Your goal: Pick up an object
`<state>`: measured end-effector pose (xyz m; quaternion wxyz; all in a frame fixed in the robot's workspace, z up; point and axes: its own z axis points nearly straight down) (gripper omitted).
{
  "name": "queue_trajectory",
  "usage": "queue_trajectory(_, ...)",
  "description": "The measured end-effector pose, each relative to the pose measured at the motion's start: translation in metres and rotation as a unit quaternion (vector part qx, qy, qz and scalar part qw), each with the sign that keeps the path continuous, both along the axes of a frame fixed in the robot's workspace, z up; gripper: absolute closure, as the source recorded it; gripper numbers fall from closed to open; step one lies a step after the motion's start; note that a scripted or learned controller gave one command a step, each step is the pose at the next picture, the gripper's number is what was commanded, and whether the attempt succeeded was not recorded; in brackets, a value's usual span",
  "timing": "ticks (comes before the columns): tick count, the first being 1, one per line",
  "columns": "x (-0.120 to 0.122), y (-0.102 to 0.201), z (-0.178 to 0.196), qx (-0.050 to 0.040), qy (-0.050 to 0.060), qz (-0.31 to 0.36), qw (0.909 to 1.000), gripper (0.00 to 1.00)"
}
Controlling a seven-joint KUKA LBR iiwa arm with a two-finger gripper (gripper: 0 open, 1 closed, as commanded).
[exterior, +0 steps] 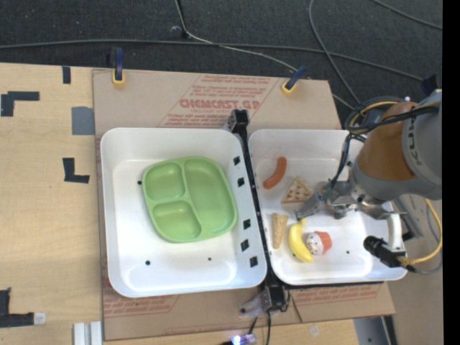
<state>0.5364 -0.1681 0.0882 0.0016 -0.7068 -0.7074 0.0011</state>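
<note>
Objects for picking lie in the right-hand shallow white bin [287,144]: a reddish-orange sausage-shaped toy [274,172] toward the back, a tan triangular waffle-patterned wedge [296,191] just in front of it, a pale cone-shaped piece [279,229] near the divider, a yellow plastic banana [298,241], and a small red-and-white round toy [318,243] touching the banana's right side. The left-hand white bin [115,192] holds a light green three-compartment plastic plate [190,198].

The two-finger gripper [317,202] sits low inside the right bin, just right of the triangular wedge and above the banana in this view. Whether it is apart or together cannot be told from this angle. Nothing is visibly clamped.

Judged step: approach or descent, with no pick confirmed. The next move would call for settling on one target, likely the wedge or the banana, aligning over it, closing, and lifting clear. Crowding of the banana and the round toy could spoil a clean grasp.
</note>
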Motion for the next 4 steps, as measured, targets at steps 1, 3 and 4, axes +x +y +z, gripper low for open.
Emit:
queue_trajectory(1,0.001,0.000,0.013,-0.0001,-0.001,0.000,1.0000,1.00)
queue_trajectory(3,0.000,0.006,0.126,-0.0008,-0.004,0.000,1.0000,1.00)
queue_trajectory(4,-0.006,0.010,0.174,-0.0009,-0.004,0.000,1.0000,1.00)
